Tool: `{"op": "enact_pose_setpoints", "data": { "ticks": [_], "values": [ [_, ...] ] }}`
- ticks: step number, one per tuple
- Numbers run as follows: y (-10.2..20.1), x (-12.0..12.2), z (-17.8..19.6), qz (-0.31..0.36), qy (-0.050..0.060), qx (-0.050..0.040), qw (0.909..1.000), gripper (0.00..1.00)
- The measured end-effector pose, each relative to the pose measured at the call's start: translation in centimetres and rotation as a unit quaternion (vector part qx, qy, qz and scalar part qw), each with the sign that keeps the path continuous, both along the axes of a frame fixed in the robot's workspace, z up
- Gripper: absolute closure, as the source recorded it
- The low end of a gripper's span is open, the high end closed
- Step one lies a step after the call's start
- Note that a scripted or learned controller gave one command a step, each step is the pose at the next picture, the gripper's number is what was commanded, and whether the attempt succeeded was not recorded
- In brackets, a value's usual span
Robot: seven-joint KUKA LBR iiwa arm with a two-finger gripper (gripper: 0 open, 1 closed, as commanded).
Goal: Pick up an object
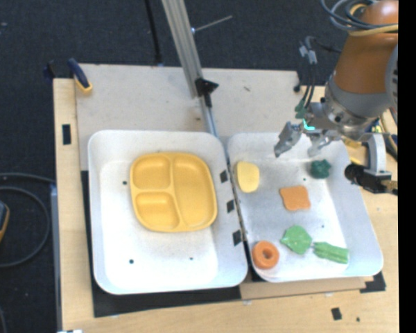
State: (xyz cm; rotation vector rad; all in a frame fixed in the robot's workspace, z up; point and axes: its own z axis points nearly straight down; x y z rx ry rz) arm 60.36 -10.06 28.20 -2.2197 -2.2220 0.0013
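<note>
The right bin (350, 214) holds several small objects: a pale yellow oval piece (247, 176), an orange square piece (295, 198), a small dark green lump (320, 168), a light green leafy piece (296, 239), a green pod (331, 252) and an orange ring (265, 254). My gripper (302, 140) hangs above the back of the right bin, open, with nothing between its fingers. It sits up and to the right of the yellow oval and to the left of the dark green lump.
The left bin (111, 255) carries a yellow divided plate (173, 190). A slanted metal post (184, 40) rises behind the bins, clamped near their shared edge. Cables and the arm's body (364, 68) crowd the back right.
</note>
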Motion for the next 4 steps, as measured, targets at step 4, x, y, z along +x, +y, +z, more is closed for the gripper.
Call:
{"op": "enact_pose_setpoints", "data": {
  "ticks": [4],
  "values": [
    [-0.1, -0.4, -15.6, -0.001, 0.001, -0.0004, 1.0000, 0.00]
  ]
}}
